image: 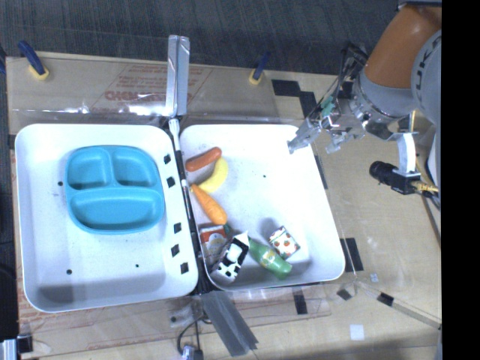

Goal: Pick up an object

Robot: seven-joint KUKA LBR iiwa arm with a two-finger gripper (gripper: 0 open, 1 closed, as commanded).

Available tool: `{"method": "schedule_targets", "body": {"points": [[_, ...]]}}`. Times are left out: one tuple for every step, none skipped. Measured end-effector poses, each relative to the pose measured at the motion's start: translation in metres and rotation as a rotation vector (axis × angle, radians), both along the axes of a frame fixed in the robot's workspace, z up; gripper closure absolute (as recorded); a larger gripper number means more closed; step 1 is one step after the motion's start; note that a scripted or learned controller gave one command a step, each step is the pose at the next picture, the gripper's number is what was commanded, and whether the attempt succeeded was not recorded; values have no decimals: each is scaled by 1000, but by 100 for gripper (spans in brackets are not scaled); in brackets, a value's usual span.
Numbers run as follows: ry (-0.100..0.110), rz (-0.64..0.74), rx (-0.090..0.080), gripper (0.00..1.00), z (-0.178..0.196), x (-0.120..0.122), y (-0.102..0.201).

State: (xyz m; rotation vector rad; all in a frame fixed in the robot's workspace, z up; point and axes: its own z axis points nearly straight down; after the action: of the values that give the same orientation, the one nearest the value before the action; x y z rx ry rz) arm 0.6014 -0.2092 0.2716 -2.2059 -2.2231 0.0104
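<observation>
My pincer (304, 139) hangs over the right bin's (300, 201) far right corner; I cannot tell how it is set. Below lie a sausage (204, 159), banana (215, 177), carrot (209, 205), cow-patterned carton (233, 259), green bottle (270, 259) and a small printed box (284, 243), its writing unreadable. A blue divided tray (114, 187) sits in the left bin (45, 223).

From my seat I look down on a pale wooden worktop (390, 231) with dark carpet-like floor (225, 10) beyond its far edge. A clear plastic sheet (97, 88) with red lettering — read backwards from here — lies across the far side, held by blue clamps (34, 60) at the edge. Black tape squares (289, 88) dot the wood, near the right corner and along the front. A grey metal strip (178, 73) stands at the far middle — light falls evenly, with soft shadows.
</observation>
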Motion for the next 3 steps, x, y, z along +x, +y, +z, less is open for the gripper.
{"method": "schedule_targets", "body": {"points": [[-3,103,-1,0,-184,17,72],[-5,94,-4,0,-183,55,107],[-8,475,-6,0,-181,18,102]]}}
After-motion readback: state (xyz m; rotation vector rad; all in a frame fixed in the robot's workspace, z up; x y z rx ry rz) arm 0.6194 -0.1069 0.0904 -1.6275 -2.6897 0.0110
